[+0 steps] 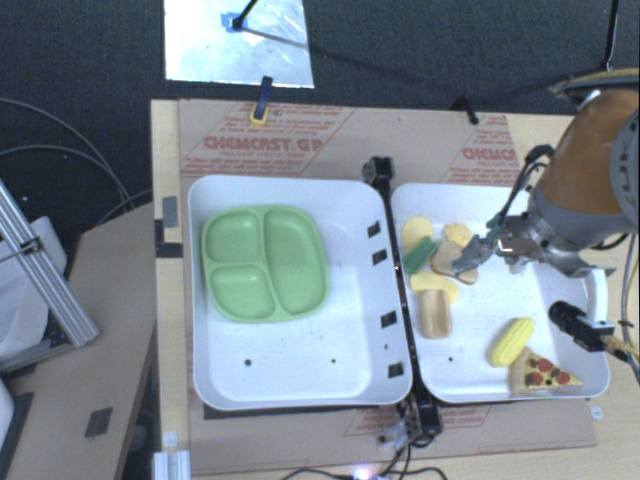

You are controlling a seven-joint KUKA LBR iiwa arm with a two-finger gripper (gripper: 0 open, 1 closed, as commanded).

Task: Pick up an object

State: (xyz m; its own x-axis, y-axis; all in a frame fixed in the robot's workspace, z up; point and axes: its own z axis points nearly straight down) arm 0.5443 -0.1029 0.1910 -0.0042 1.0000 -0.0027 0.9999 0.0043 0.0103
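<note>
The right bin (570,293) holds several toy foods. At its left side a yellow piece (416,233), a green piece (420,256), a small yellow piece (457,235), a pale yellow piece (432,283) and a tan roll (435,316) lie close together. Lower right lie a yellow corn cob (511,340) and a pizza slice (541,372). My gripper (469,259) reaches in from the right and hangs low over the cluster, right above a brownish piece (466,276). I see nothing lifted in it.
The left bin (350,348) holds a green divided plate (265,263). A black hinge strip (392,268) runs between the two bins. The arm's grey and orange body (595,183) covers the right bin's far right corner.
</note>
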